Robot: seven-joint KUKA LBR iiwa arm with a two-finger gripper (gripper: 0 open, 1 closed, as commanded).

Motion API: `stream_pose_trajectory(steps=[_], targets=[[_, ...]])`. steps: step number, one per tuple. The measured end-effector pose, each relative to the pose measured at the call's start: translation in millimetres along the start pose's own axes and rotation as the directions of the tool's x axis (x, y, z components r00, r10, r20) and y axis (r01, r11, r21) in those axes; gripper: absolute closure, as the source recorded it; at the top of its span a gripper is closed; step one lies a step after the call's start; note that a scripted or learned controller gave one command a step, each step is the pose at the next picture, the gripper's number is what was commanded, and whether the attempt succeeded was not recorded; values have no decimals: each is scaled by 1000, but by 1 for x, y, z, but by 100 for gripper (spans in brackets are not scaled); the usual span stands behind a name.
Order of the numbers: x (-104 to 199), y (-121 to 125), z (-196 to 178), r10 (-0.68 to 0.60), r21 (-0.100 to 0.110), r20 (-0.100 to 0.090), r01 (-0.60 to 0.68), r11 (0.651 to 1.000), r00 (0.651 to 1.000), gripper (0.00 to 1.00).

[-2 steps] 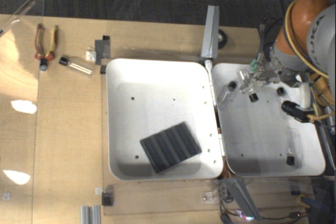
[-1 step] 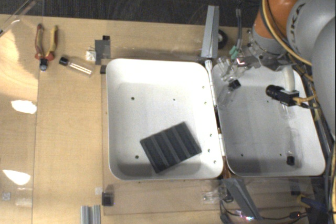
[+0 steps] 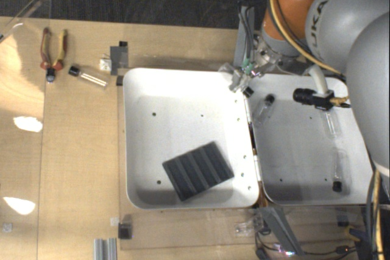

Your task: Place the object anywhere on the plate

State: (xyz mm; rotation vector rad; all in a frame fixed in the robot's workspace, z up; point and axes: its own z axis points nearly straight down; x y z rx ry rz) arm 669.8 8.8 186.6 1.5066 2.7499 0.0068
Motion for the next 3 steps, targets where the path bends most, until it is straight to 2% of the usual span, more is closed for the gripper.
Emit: stream_pose_trajectory(steps=[1, 2, 3], targets=[[59, 37, -7, -24, 1, -1, 24, 1000, 1000, 100], [113, 71, 26, -349, 2, -4, 349, 937, 937, 100], [171, 73, 63, -785, -3, -1, 785, 620, 620, 100]])
